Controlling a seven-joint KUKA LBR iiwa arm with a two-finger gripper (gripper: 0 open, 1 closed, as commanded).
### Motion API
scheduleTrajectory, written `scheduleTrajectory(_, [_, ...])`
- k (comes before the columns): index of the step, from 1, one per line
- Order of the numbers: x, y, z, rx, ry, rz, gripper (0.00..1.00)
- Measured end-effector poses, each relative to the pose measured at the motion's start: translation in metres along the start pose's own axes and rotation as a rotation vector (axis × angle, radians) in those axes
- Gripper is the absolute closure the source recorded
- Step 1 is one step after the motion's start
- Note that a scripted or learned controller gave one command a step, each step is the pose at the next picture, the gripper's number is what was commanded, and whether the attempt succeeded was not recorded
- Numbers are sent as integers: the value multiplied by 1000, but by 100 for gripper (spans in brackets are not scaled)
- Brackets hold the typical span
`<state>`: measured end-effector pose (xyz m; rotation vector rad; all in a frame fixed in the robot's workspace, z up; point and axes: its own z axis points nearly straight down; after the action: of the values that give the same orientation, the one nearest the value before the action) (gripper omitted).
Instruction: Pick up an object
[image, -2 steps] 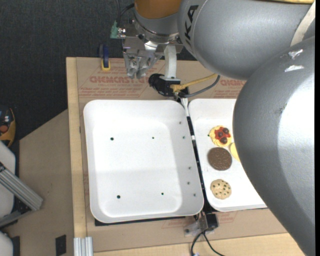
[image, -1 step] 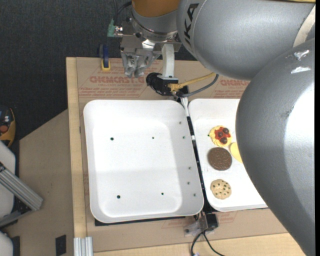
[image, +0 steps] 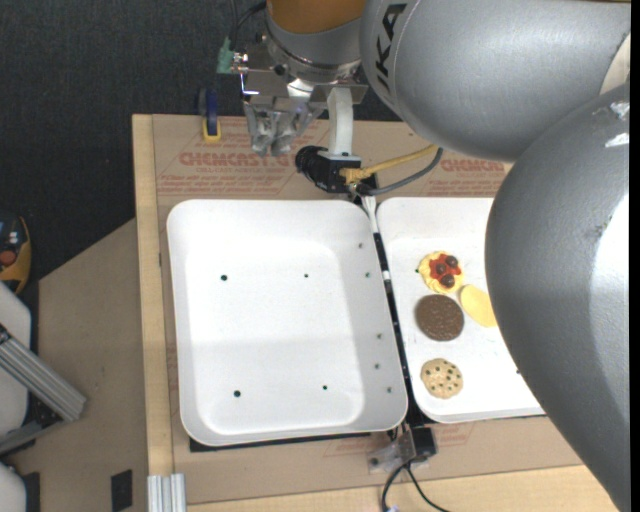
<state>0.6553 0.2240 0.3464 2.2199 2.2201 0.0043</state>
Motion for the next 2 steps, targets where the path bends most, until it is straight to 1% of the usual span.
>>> scheduleTrajectory(1, [0, -4, -7, -1, 0, 0, 100])
scheduleTrajectory(2, [1, 12, -11, -1, 0, -1, 100])
